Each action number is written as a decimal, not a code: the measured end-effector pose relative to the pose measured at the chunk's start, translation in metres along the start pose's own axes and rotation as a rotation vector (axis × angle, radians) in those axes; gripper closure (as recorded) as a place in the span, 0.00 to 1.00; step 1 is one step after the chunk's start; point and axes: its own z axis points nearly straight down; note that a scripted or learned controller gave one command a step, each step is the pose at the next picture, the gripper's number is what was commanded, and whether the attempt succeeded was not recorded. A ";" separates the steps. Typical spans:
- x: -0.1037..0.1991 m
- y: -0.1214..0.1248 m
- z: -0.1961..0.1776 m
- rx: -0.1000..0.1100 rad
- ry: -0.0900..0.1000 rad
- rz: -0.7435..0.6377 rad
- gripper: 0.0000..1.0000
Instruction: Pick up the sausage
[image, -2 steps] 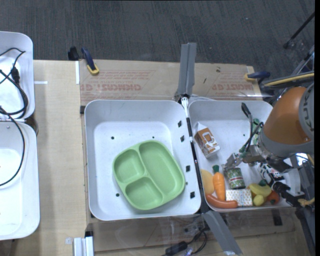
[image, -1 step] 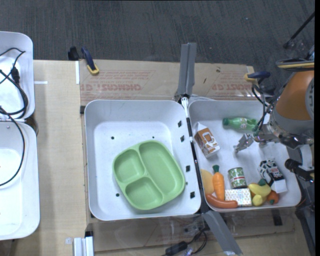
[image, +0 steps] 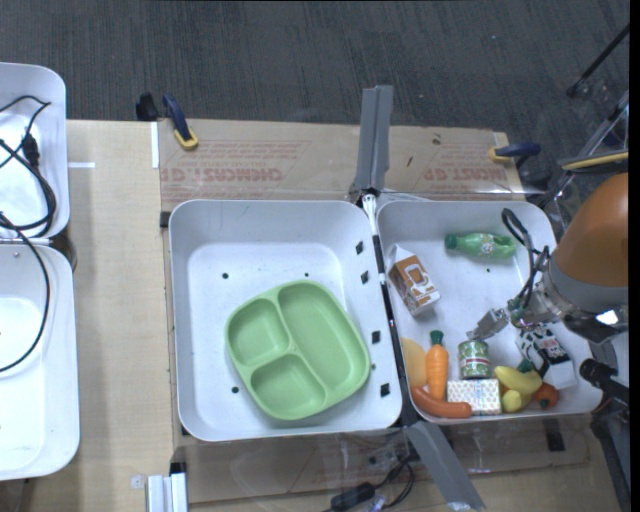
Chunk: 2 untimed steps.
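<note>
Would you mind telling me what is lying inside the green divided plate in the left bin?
All three compartments of the green divided plate look bare. The left bin floor beneath it is covered, so anything under there can't be seen.

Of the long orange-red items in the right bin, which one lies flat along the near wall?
The sausage, lying lengthwise against the bin's near wall. The carrot, green-topped, points away from that wall, its tip just above the sausage.

A light wooden bench (image: 110, 300) fills the near ground under even, soft light. Beyond its far edge lies dark grey carpet (image: 300, 50). A sheet of brown printed cardboard (image: 270, 160) covers the bench's far side, held by what look like blue clamps (image: 180, 122).
</note>
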 end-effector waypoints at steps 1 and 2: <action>0.035 -0.007 0.001 0.002 0.001 0.040 0.00; 0.018 0.032 0.001 0.003 0.001 0.126 0.00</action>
